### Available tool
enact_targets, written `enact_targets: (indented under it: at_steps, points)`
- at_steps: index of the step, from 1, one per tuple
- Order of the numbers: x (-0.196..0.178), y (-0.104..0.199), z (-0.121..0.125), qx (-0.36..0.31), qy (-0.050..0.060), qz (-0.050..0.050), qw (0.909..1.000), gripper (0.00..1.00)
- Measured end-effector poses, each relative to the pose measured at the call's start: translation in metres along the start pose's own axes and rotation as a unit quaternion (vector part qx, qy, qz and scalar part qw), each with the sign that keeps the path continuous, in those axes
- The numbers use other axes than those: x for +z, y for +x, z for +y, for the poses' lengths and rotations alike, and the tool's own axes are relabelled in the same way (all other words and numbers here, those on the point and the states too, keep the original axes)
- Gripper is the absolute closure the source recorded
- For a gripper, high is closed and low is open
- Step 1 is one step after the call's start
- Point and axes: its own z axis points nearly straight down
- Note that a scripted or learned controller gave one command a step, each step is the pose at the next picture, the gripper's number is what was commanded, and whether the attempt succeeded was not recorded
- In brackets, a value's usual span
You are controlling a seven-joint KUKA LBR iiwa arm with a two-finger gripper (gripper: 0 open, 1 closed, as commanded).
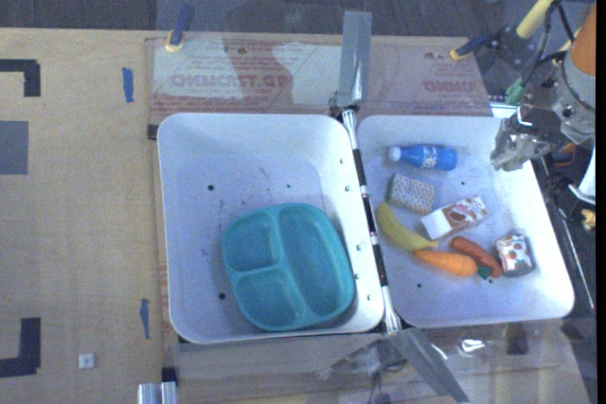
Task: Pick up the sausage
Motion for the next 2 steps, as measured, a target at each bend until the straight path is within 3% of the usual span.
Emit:
enact_targets:
  at_steps: [1, 2]
  points:
    - [-0.027, -0.003, -0.006, 0.028, -0.001, 0.0, 0.9996, 1.0]
    - [-0.028, -0.015, 0.007, 0.034, -0.001, -0.001, 0.9994, 1.0]
